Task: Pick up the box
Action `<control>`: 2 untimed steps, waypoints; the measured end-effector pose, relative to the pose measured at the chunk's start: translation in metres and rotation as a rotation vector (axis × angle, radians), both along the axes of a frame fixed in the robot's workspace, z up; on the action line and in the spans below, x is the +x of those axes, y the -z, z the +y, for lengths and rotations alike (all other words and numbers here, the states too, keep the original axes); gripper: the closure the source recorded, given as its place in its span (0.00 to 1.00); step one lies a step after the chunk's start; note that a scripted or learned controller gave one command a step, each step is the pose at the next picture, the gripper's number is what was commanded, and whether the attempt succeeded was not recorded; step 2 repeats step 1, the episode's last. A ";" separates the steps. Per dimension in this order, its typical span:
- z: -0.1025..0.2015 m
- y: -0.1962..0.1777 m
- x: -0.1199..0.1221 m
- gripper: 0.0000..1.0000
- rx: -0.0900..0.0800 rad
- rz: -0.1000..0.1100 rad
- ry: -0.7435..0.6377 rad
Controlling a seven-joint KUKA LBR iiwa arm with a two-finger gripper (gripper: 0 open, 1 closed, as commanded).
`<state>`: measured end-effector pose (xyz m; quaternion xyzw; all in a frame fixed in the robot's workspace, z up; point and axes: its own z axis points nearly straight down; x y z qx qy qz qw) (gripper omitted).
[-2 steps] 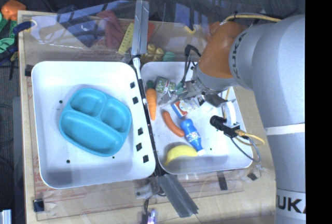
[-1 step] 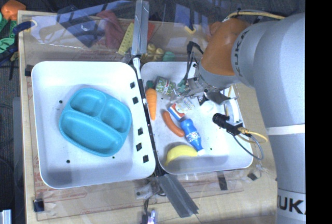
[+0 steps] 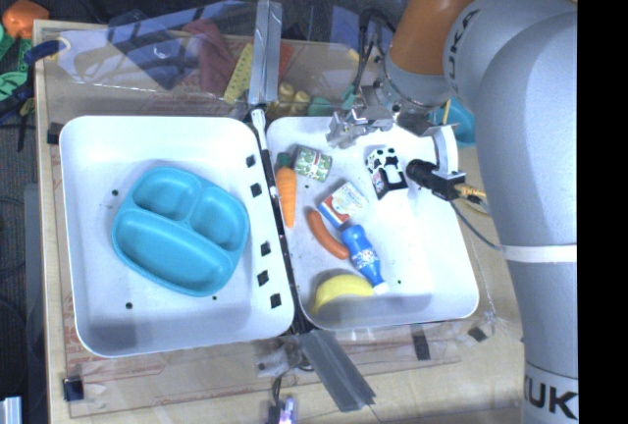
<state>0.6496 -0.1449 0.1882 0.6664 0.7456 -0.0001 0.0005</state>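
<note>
The gripper hangs over the right bin's back edge, near the small box. I cannot tell how its jaws stand.

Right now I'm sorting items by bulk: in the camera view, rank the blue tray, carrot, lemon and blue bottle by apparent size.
1. blue tray, clearly largest
2. lemon
3. blue bottle and carrot: alike, unranked

The tray is bright blue in a white bin. The carrot is orange (green top), the sausage orange-red, the bottle blue, the lemon yellow, the box white with red and blue print.
</note>
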 end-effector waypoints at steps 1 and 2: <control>0.000 0.000 0.000 0.00 0.000 0.001 0.000; 0.000 0.000 0.000 0.00 0.000 0.001 0.000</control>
